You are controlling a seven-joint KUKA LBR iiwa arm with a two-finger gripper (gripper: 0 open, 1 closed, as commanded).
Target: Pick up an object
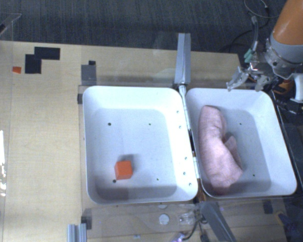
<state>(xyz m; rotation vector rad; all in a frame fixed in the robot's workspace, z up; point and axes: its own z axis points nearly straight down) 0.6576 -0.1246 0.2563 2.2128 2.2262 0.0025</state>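
While nothing is lifted yet | gripper (246, 79) spread open, holding nothing, above right bin's (280, 135) far rim | pink plush object (217, 147) lies in that bin | descent, grasp, lift remain

From my station I see two white bins side by side on the wooden bench (40, 150). The left bin (91, 135) and right bin (280, 150) meet at a grey divider bar (182, 59) by the far edge. Black tape patches (40, 58) and a small orange mark (16, 70) sit at the far-left corner.
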